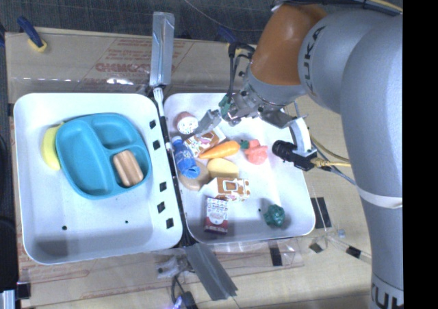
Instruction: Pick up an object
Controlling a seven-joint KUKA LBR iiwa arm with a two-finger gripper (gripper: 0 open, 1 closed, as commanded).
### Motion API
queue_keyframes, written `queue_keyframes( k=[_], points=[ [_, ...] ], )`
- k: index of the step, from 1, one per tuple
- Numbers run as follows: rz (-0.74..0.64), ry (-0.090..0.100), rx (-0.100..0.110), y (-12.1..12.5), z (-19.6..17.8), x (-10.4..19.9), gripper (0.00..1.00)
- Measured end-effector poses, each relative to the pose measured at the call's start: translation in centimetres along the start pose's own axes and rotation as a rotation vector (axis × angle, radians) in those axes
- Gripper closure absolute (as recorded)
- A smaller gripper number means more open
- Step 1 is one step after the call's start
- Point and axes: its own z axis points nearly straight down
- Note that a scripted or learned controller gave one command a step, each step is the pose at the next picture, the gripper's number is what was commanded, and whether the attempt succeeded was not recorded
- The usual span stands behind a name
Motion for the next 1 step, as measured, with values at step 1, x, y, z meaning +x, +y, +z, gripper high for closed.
queue_keyframes(
  k=[1],
  points=[
    [-0.094, -0.011, -0.017, -0.55, 7.67, -1.35, 0.00]
  ],
)
